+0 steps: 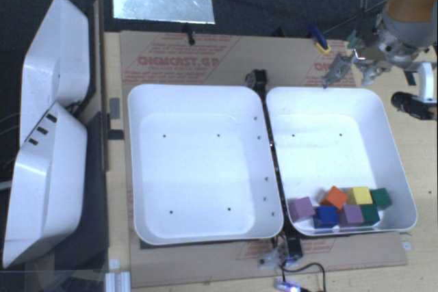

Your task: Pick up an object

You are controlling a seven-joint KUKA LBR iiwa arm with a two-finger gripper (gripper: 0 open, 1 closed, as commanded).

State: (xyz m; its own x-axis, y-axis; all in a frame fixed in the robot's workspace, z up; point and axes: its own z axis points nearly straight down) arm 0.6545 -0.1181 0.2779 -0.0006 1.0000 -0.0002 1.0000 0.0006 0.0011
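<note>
The claw (349, 65) is hanging released above the right bin's (393, 140) far edge; it should be aiming down at the blocks (342, 205) in the near corner.

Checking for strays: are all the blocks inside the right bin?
Yes. The blocks lie clustered inside the right bin, at its near edge.

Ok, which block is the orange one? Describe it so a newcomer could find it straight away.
Start at the right-hand bin of the two white ones and look to its near edge, where the coloured blocks cluster. The orange block sits at the top of that cluster, tilted like a diamond, left of the yellow block. It is the only orange one there.
</note>
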